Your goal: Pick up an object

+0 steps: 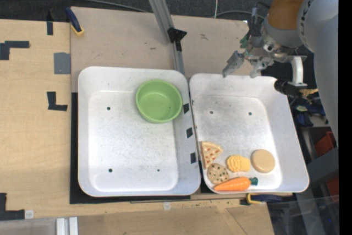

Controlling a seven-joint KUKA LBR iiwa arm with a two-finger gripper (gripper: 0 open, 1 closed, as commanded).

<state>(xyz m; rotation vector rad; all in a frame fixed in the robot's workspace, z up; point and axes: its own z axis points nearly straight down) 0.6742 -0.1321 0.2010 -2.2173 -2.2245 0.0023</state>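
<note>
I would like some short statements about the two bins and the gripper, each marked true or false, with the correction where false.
1. The green bowl lies in the left bin. True.
2. The carrot lies in the left bin. False: it lies along the near edge of the right bin.
3. The gripper holds the round biscuit. False: it is open above the far edge of the right bin, with nothing between its fingers.
4. The waffle wedge, the chocolate-chip cookie and the corn piece sit close together near the carrot. True.
5. The green bowl is tipped on its side. False: it stands upright, opening upward.
</note>
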